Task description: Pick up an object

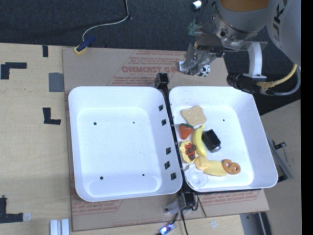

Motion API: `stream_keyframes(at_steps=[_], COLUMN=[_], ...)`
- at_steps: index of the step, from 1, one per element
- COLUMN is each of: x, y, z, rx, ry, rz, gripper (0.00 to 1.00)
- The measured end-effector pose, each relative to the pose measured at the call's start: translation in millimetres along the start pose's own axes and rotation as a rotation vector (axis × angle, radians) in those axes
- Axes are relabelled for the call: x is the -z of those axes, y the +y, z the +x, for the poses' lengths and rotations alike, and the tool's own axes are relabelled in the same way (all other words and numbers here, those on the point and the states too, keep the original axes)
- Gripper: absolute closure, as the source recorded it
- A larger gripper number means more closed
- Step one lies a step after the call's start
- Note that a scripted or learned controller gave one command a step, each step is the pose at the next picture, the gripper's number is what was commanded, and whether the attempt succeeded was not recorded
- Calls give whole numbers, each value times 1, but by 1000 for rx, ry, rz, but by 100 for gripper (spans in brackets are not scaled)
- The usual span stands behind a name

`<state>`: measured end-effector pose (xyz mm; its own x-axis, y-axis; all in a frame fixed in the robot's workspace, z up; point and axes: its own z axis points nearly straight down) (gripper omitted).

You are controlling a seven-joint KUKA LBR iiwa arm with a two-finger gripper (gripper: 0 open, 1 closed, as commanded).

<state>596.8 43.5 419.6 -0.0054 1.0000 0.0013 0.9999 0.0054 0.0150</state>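
Gripper (194, 66) hangs above the cardboard sheet (142, 67), just beyond the far edge of the right bin (254, 131), on a grey arm with an orange band; whether it is open or closed cannot be told, and nothing visible is in it. Inside the right bin, clustered near its left wall, lie a bread slice (193, 115), banana (198, 141), black block (211, 140), pretzel (231, 167) and strawberry (185, 131). Beside it sits the left bin (80, 131).

Grey arm (288, 9) w/ orange band, white elbow fitting, yellow cable, metallic hand (194, 66).
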Motion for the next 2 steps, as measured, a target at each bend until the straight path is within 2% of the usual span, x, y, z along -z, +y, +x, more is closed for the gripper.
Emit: stream_keyframes(at_steps=[1,2], x=[-124,-166], y=[23,53], z=[-10,1], rx=[-6,-3], ry=[-4,-3], rz=[26,18], gripper=[100,100])
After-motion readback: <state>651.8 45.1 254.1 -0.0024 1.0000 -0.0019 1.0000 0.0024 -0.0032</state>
